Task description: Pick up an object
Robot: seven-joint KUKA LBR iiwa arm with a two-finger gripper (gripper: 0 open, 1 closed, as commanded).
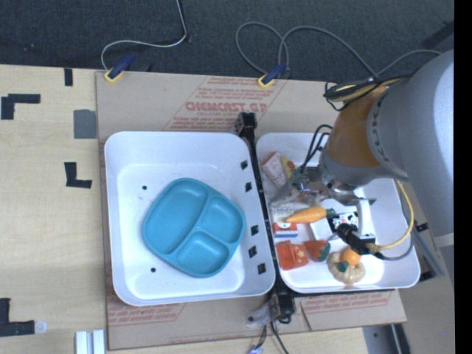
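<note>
The right bin (pixel 398 275) holds a heap of small things: an orange carrot (pixel 305 214), a red packet (pixel 290 256), a red-and-green piece (pixel 318 250), a beige lump with an orange top (pixel 346 265) and a pale wrapped item (pixel 274 168) at the back. The arm reaches down over this bin from the right. Its gripper (pixel 316 195) sits low among the items, just above the carrot. The wrist hides the fingertips, and nothing shows between them.
The left bin (pixel 122 153) holds a blue divided plate (pixel 193 226). A black divider (pixel 256 198) runs between the two bins. Cables with yellow and blue clips (pixel 274 73) lie on the cardboard behind the bins.
</note>
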